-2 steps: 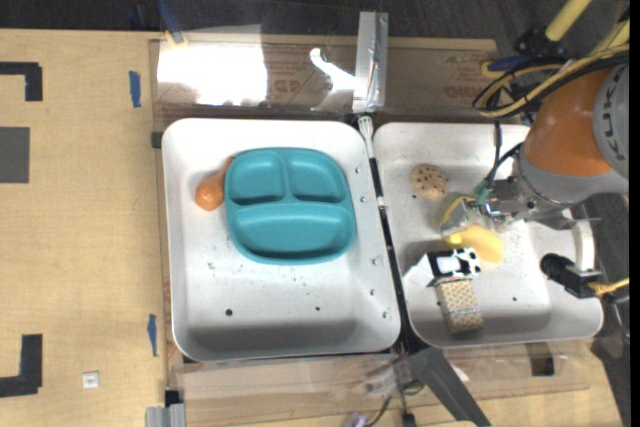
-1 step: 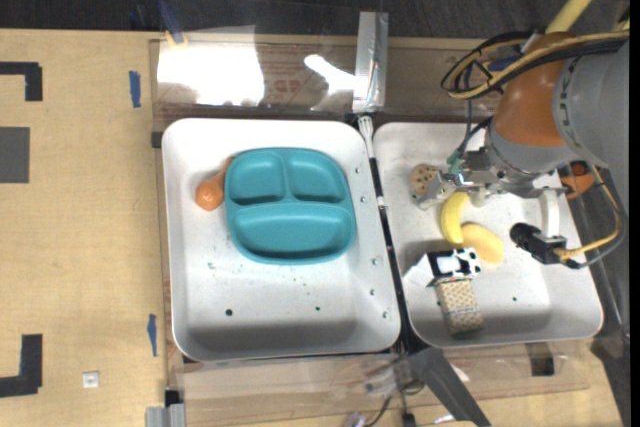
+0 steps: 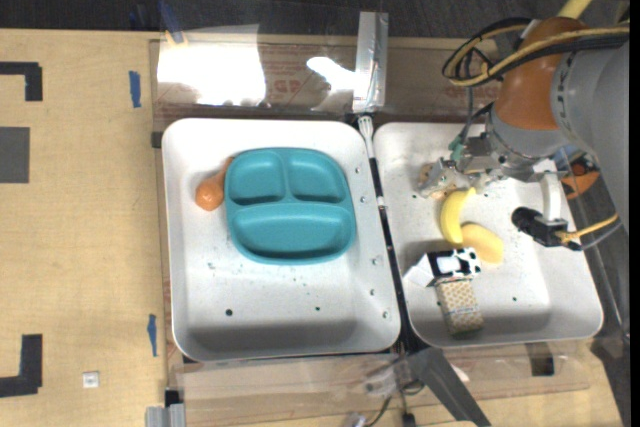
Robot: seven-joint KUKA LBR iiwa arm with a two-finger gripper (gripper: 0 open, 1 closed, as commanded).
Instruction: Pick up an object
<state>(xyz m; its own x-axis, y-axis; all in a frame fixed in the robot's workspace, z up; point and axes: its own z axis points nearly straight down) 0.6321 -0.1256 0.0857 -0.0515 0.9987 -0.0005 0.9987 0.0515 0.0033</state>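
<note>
The right bin (image 3: pixel 570 300) holds a yellow banana (image 3: pixel 463 224), a small black-and-white toy (image 3: pixel 455 263) and a tan patterned block (image 3: pixel 459 304). My gripper (image 3: pixel 447 177) reaches down into the bin's far left part, just above the banana's upper end. The wrist hides its fingers. The grey arm with its orange band (image 3: pixel 527 95) comes in from the right. In the left bin (image 3: pixel 200 300) lies a teal divided plate (image 3: pixel 289 203) with a small orange ball (image 3: pixel 209 193) at its left edge.
A clear plastic sheet (image 3: pixel 260 65) and a metal upright (image 3: pixel 371 60) stand behind the bins. Black and yellow cables (image 3: pixel 480 55) loop off the arm. A black fitting (image 3: pixel 535 225) sticks out over the right bin. Wooden benchtop (image 3: pixel 70 215) lies to the left.
</note>
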